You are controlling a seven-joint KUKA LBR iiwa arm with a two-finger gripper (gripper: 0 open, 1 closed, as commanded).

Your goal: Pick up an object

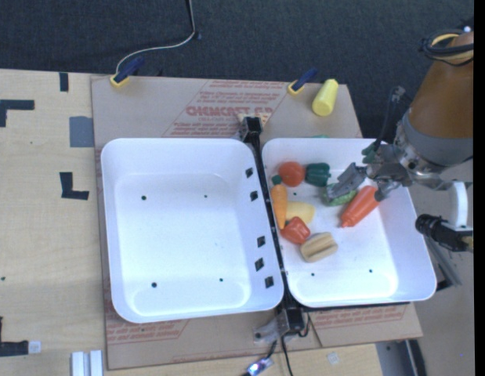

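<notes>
The right bin (pixel 383 284) holds several toy foods. Among them are a red tomato (pixel 290 172), a dark green pepper (pixel 317 172), an orange carrot (pixel 280 204) against the left wall, a yellow piece (pixel 302 211), a red piece (pixel 295 230) and a tan bread roll (pixel 319 246). A second orange carrot (pixel 359 207) lies tilted towards the bin's right side, beside a small green piece (pixel 334 198). My gripper (pixel 363 184) hangs over the upper end of this carrot. Its fingers are spread open, one (pixel 345 180) over the green piece, and nothing is clamped between them.
The left white bin (pixel 179 233) adjoins the right one along a black divider (pixel 262 210). A yellow cylinder (pixel 325 97) lies on the cardboard behind the right bin. Blue-and-yellow clamps (pixel 126 69) hold the board's back edge. The arm's body (pixel 442 108) rises at the right.
</notes>
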